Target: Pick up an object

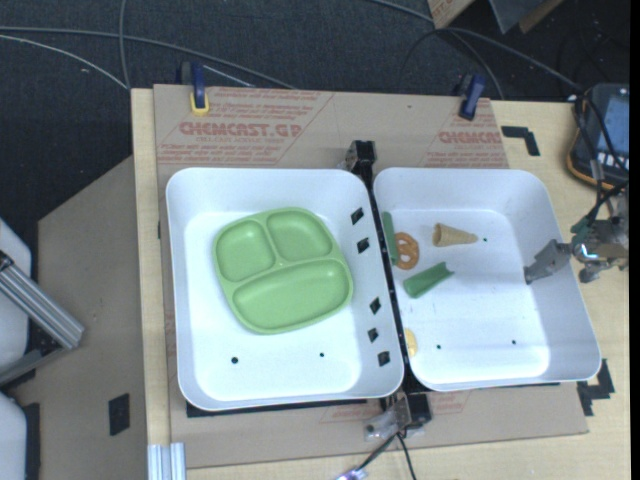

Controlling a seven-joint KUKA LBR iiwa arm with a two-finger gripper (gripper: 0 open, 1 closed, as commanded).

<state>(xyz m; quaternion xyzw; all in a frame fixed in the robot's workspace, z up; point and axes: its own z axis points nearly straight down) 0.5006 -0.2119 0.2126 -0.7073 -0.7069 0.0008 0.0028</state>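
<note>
Nothing is picked up yet: the pincer (548,262) hangs at the right edge of the frame, grip unreadable, while the pretzel (405,250), cone (455,234) and green piece (428,280) lie in the right bin (560,353).

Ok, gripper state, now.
Gripper: at the right edge of the right bin, nothing visibly between its fingers; open or shut cannot be told.

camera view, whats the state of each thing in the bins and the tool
green divided plate: flat, right way up, left bin.
pretzel: flat, by the right bin's left wall.
cone: on its side.
green piece: lying flat.
tool: above the right bin's right side, holding nothing.
</note>
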